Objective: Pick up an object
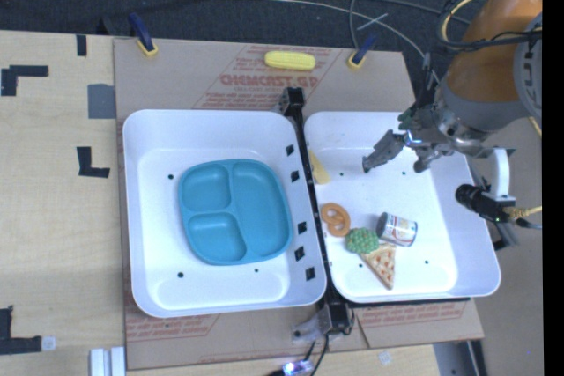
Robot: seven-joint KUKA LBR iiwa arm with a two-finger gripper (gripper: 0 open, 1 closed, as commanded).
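The bench (53, 189) carries a brown cardboard sheet (256, 84), on which two shallow white bins sit side by side. The left bin (150, 136) holds a blue three-compartment tray (235, 211), lying flat near its centre. The right bin (441, 216) holds four small items grouped near its lower left: a pretzel (335, 218), a green broccoli-like piece (360, 239) just below it, a small can (397, 229) on its side to the right, and a pizza slice (382, 265) lowest. The grey arm (489, 66) reaches over the right bin's upper part. Its gripper (407, 150) is above bare bin floor, well apart from the items, fingers spread wide with nothing between them. A yellow banana-like piece (289, 60) lies on the cardboard behind the bins
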